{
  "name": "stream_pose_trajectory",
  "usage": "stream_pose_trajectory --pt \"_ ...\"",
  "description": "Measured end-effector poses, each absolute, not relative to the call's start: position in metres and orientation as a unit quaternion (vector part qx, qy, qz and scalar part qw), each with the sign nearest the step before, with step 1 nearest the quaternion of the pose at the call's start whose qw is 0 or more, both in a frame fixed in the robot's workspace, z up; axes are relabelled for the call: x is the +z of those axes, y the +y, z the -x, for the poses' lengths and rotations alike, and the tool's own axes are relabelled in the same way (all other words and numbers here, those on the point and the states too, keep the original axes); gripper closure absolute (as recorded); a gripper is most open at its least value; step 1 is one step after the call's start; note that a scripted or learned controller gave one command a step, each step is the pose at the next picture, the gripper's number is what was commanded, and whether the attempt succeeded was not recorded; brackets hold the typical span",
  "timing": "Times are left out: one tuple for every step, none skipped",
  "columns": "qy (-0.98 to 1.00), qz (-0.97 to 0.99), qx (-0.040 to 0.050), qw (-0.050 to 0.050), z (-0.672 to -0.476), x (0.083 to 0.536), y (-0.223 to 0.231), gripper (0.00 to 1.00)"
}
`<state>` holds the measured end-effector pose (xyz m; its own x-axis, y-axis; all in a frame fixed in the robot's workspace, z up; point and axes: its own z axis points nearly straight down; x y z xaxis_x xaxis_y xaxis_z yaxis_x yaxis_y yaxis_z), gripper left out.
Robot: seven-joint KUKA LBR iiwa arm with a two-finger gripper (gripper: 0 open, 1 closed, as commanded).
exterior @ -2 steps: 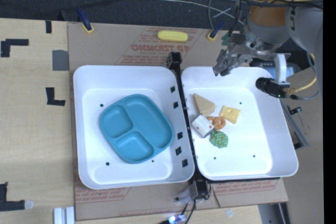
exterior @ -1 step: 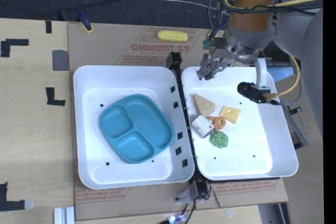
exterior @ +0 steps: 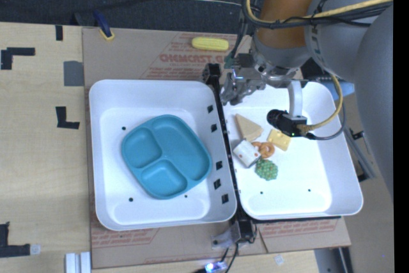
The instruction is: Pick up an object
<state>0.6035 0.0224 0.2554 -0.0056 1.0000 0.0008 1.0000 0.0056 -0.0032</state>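
Gripper point(exterior: 238, 87) sits over the far-left corner of the right bin point(exterior: 319, 195), close to the divider; whether it is wide or narrow cannot be told, and nothing shows in its grasp. Landmark is the right bin. Toward its left side, nearer the camera than the gripper and apart from it: bumpy green broccoli piece point(exterior: 267, 169), small white block point(exterior: 245, 153), curled orange piece point(exterior: 265, 149), flat yellow cheese square point(exterior: 278, 139), tan wedge point(exterior: 248, 128). Left of this bin, a second white bin point(exterior: 105, 137) holds a smooth blue sectioned plate point(exterior: 165, 156). Beyond it, a yellow corn-shaped toy point(exterior: 210, 43) lies on cardboard point(exterior: 140, 54).
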Motion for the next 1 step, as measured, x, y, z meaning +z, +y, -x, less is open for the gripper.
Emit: stream_pose_trajectory --pt "-0.709 0.705 0.0018 0.002 -0.5807 0.2337 0.0719 1.00"
